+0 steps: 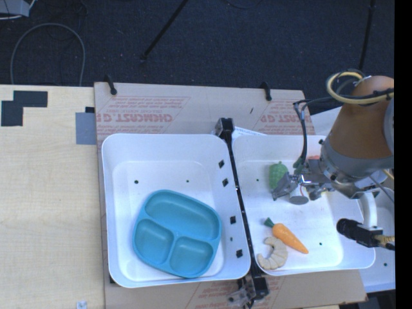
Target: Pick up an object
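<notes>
Hand (286,188) beside green toy (278,173) — carrot (289,237) leaf-end up-left.

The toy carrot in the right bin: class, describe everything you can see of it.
The toy carrot is small and bright orange with a green tuft at its upper-left end. It looks like smooth plastic and appears whole. It lies flat on the floor of the right bin, slanting from upper left to lower right. Its lower side lies right against a curved beige toy; whether they touch is unclear. The gripper is above it, apart.
</notes>
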`<state>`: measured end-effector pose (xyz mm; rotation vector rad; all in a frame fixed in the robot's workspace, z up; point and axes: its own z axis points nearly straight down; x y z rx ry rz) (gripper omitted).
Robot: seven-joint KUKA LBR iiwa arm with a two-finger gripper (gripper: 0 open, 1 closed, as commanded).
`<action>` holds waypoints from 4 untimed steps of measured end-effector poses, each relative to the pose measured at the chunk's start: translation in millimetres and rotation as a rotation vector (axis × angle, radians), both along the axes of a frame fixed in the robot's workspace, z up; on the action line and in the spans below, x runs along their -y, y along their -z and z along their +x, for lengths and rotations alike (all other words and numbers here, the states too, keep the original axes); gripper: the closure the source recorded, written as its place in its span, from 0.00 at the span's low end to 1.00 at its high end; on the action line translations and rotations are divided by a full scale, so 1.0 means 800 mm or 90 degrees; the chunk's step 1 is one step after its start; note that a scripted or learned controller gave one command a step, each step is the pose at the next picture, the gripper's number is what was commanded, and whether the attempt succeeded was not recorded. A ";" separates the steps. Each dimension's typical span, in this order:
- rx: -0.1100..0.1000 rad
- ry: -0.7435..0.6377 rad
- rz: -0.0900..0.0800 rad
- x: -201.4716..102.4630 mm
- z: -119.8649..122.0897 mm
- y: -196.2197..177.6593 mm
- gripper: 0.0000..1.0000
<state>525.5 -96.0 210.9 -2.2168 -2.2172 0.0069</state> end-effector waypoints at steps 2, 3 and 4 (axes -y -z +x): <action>0.000 0.000 0.000 -0.007 -0.001 0.146 0.00; 0.000 0.005 0.000 -0.004 -0.002 0.131 1.00; 0.005 0.000 -0.001 -0.002 0.007 0.076 1.00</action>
